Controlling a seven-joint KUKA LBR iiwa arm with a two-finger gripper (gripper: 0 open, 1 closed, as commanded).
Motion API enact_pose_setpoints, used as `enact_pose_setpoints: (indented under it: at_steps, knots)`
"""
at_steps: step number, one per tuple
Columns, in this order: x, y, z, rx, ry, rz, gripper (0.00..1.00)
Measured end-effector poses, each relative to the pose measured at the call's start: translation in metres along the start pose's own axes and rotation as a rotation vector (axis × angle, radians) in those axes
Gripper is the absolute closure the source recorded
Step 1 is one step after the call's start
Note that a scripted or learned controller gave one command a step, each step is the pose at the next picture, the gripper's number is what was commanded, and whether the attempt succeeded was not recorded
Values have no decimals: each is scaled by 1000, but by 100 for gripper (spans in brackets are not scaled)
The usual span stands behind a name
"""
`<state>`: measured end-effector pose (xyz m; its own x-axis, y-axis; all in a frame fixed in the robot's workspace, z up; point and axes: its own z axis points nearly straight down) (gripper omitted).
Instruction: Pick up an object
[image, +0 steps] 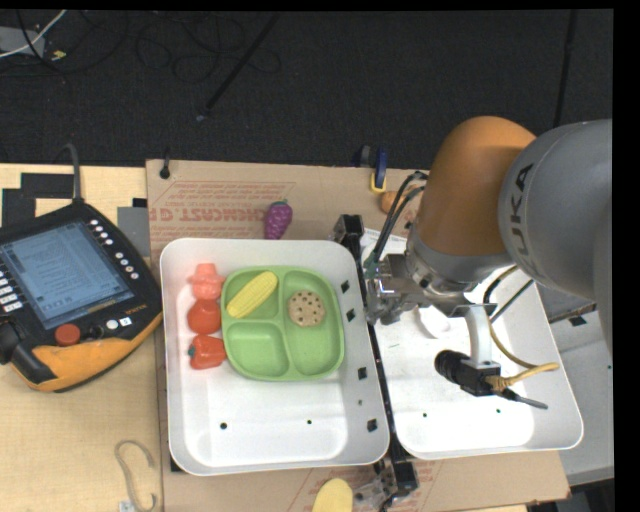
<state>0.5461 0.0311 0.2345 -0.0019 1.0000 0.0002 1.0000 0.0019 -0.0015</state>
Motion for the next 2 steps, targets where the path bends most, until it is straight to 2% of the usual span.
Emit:
enact_pose_setpoints:
  at_steps: [1, 2]
  knots:
    - [7, -11, 16, 4, 0, 3, 100]
    - [9, 2, 6, 0, 0, 3, 100]
